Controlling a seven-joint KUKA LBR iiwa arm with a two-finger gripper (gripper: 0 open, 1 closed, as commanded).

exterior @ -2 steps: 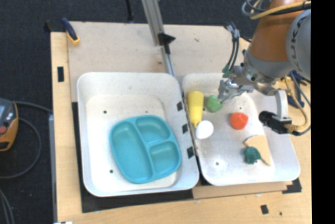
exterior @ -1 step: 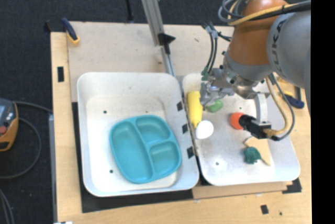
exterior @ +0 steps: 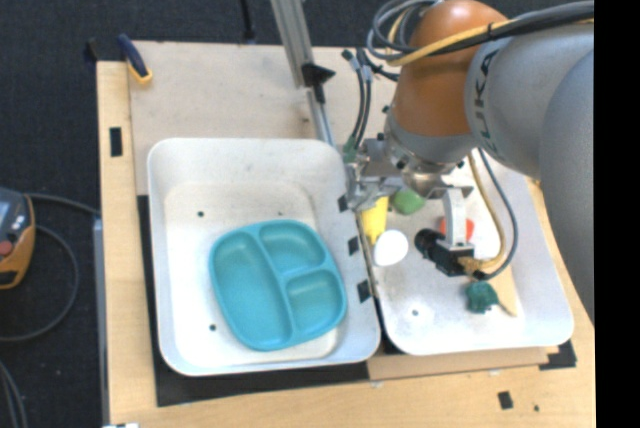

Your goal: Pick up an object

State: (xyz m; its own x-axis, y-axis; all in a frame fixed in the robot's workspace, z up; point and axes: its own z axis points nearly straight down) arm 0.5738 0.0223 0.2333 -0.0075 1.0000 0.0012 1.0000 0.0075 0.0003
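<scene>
Teal divided plate (exterior: 277, 284) lies in left bin (exterior: 180, 176).

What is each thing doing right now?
blue tray: flat, right way up, in the left bin.
yellow thing: in the right bin, under the arm.
white ball: beside the yellow thing.
dark green toy: lying apart.

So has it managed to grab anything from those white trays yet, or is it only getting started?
Nothing looks lifted yet. The grey arm with its orange band is down over the right white bin, its tool just above a yellow object and a small white round object. Whether it grips anything is hidden. The grab and lift remain. The blue divided plate lies untouched in the left white bin.
</scene>
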